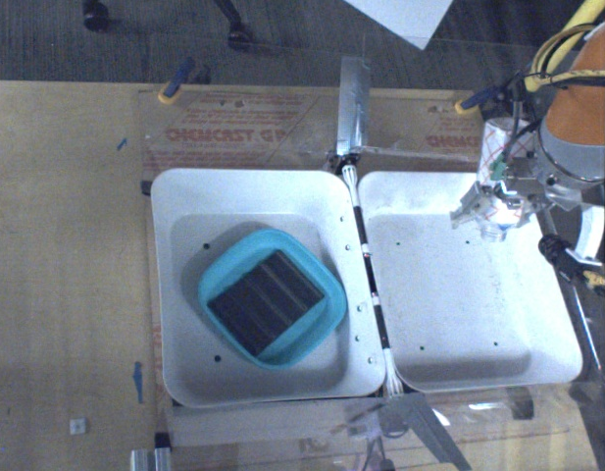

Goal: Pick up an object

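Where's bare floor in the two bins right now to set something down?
The right bin has bare floor across its middle and near edge; the gripper crowds only its far right corner. In the left bin, the blue tray holding a dark slab takes the centre, leaving a strip along the far wall and narrow margins at the sides.

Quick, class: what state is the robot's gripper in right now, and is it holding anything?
Gripper: over the right bin's far right corner; open or closed cannot be told, and no object is visible in it.
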Controlling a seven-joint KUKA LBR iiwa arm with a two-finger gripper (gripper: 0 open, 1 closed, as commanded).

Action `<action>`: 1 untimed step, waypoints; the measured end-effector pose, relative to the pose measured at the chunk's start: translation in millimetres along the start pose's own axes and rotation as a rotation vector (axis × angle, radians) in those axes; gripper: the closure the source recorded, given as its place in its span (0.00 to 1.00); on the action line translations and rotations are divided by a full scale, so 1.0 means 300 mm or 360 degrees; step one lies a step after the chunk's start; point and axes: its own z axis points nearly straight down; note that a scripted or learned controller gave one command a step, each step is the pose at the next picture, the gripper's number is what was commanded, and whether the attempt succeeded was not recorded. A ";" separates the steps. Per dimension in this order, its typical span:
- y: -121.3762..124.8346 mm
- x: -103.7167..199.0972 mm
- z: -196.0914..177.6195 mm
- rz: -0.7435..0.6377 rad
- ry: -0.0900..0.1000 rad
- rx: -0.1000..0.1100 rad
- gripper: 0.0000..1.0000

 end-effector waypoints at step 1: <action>0.191 0.051 0.412 -0.0188 -0.0003 -0.0004 0.00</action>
